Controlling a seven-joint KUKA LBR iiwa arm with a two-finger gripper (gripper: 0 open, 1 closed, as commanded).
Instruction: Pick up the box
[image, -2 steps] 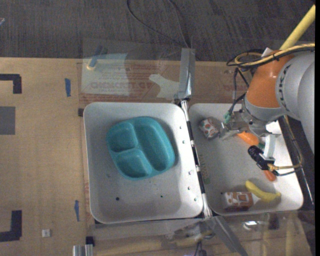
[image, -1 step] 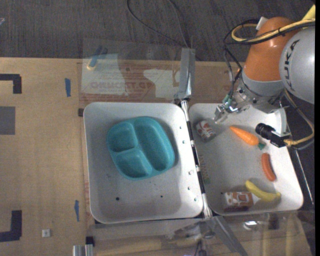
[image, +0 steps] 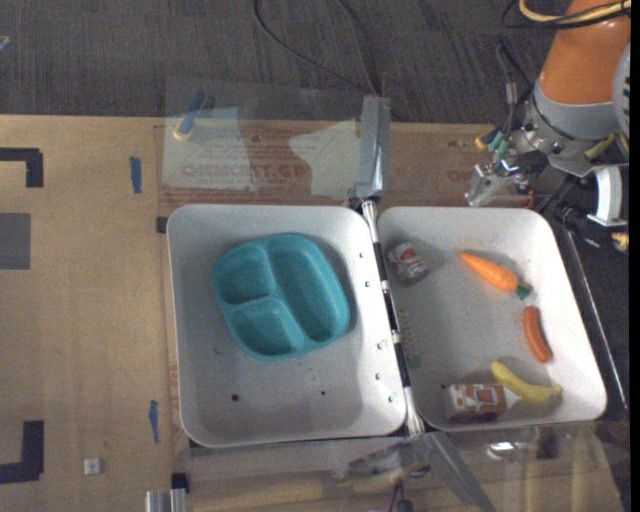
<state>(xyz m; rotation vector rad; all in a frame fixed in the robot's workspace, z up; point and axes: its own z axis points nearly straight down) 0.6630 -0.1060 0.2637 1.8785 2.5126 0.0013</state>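
Right bin (image: 575, 300), box (image: 476, 400) near front edge

You've got the small white-and-brown carton box (image: 476, 400) lying flat on its side near the right bin's front edge, touching the yellow banana (image: 525, 383).

floor: dark grey carpet (image: 120, 50) | bench: light wood (image: 80, 330) (blue tape marks (image: 135, 174))

My grey arm with its orange band (image: 590, 60) runs off the top right corner; print on the small brown-and-white carton box (image: 478, 400), near the right bin's front edge, blurs unreadable.
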